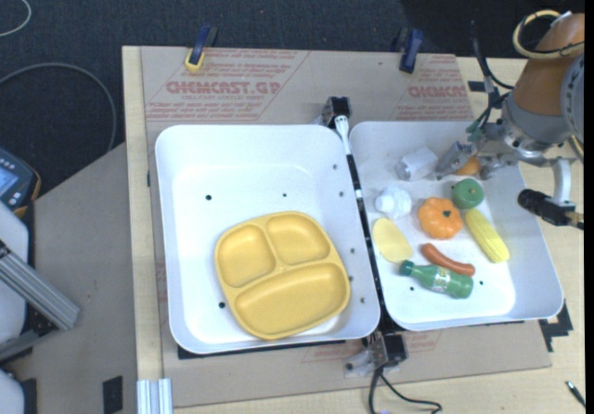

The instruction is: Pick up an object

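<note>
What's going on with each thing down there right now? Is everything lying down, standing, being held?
Yellow divided plate: flat in the left bin.
Green bottle: lying on its side in the right bin.
Corn cob: lying flat.
Orange pumpkin: sitting stem up.
Hot dog: lying flat.
Tool: low over the right bin's far end; grip unclear.

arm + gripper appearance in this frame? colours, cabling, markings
The arm has an orange section near the frame's top right, then a grey metallic wrist. Black cables run along it. The gripper is small, grey and dark. No markings are legible.
</note>
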You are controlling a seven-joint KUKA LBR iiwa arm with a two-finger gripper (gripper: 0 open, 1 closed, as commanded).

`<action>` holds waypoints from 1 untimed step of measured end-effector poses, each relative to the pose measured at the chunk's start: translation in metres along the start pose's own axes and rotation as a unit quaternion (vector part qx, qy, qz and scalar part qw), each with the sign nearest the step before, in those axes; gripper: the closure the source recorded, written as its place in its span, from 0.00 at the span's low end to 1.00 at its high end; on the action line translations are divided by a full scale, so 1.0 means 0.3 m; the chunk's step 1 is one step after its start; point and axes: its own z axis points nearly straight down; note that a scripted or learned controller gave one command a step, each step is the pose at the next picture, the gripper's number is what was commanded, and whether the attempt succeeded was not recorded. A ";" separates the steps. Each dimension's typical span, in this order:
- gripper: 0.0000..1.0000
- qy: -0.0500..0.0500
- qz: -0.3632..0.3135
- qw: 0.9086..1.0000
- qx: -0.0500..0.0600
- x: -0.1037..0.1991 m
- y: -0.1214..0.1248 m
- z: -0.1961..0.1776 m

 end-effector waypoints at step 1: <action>0.00 -0.001 0.001 1.000 0.001 -0.005 0.059 -0.043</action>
